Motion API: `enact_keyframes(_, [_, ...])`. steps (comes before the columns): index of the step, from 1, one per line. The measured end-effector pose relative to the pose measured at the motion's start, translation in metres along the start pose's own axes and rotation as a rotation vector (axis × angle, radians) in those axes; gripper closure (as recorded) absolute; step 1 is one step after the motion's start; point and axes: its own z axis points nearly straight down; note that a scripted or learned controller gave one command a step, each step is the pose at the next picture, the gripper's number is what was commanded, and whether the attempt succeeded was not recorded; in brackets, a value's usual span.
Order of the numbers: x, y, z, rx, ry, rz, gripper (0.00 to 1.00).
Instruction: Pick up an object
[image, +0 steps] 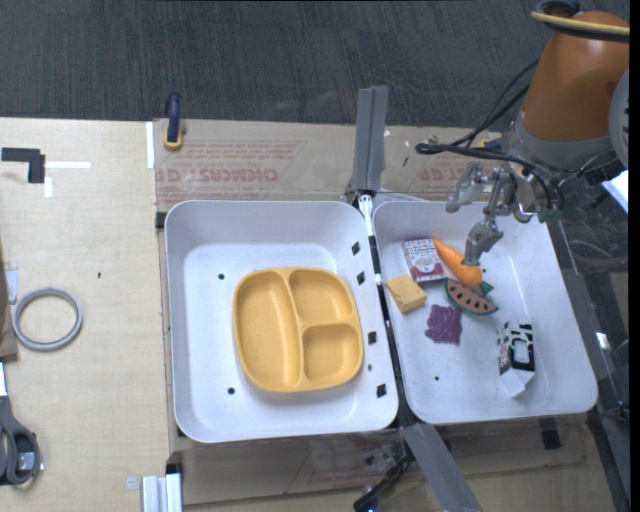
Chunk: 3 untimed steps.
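Nearest the camera's edge, the two white bins sit flush side by side on the table, so an object lifted from one can be carried a short way to the other. The left bin (190, 330) carries a yellow divided plate (298, 328) lying flat in its middle, its three compartments bare. The right bin (560, 380) holds the loose pieces: a black-and-white carton (517, 352) near the front right, a purple bunch of grapes (444, 324) at the centre, a watermelon slice (470, 298) just behind it, a tan sponge-like block (406, 293) toward the left wall, a small pink-labelled box (423, 258) and an orange carrot (458, 263) lying aslant beside it. They lie scattered but mostly apart, which should leave room for fingers to come down around one. The hand (480, 245) hangs from the arm (570, 90) just above the carrot's thick end, which looks like the piece in question; whether its fingers are apart or together I cannot tell, and nothing shows as held. The table is pale wood with cardboard under the bins; a roll of tape (44, 318) and scissors (18, 450) lie at its left. Beyond is dark carpeted floor (250, 50).
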Motion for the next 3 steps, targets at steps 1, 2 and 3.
enact_keyframes(1, [0.029,0.011,0.113,0.002,-0.009,-0.055,0.00])
enact_keyframes(2, [0.070,0.001,0.117,-0.001,-0.024,0.142,0.00])
enact_keyframes(3, [0.058,0.014,0.120,-0.003,-0.012,0.579,0.00])
